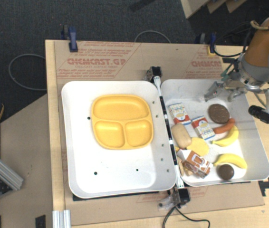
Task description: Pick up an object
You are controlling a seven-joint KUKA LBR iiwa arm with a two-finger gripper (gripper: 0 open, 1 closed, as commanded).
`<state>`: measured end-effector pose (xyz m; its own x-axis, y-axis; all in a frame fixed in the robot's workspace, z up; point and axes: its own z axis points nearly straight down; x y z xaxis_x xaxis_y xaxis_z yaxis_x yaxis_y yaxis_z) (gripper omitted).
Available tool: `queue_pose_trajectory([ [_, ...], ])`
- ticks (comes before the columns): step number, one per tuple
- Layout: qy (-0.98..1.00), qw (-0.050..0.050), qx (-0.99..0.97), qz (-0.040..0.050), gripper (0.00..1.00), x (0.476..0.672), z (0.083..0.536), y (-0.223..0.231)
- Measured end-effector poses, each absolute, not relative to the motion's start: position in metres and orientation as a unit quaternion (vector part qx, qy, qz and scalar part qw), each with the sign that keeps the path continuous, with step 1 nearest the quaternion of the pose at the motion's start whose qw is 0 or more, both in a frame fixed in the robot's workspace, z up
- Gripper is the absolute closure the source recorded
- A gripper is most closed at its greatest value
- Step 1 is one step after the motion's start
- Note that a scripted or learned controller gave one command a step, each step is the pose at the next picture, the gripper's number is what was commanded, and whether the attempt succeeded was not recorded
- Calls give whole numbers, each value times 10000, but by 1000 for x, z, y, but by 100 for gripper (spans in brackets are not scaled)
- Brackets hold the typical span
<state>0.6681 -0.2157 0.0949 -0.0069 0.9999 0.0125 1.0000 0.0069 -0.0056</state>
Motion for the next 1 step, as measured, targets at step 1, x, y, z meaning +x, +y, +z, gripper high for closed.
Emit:
queue_pose_trajectory([
  [1, -7076, -38, -7066, -12, 0, 618, 88, -180],
])
